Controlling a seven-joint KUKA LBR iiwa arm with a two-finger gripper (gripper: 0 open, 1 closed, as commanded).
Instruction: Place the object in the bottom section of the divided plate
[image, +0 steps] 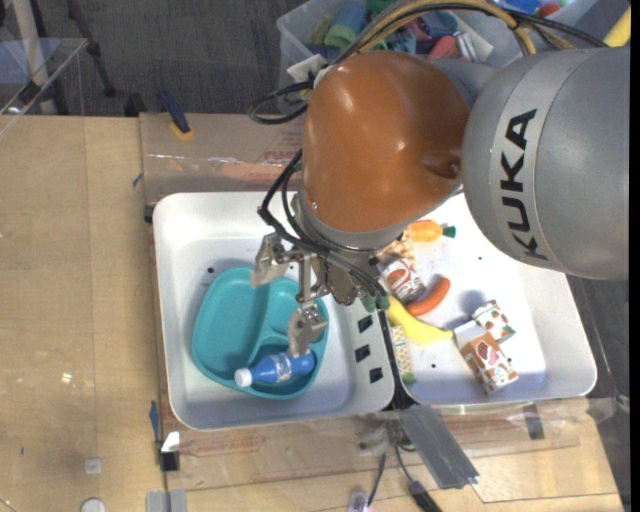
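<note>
In the near section of the teal divided plate (228, 325), a blue bottle (272, 371) with a white cap lies on its side, seemingly already delivered. Directly above it hangs the claw (306, 328), fingers spread and holding nothing, consistent with a release.

bright, even overhead light; soft glare on the orange band (385, 135); faint shadows in the bins (200, 240); slightly soft focus.

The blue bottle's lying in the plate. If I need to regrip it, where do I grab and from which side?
Take the blue bottle across its body, coming straight down. It lies on its side in the teal divided plate, white cap pointing left, so close the gripper across its width, probably clear of the nearby rim.
</note>
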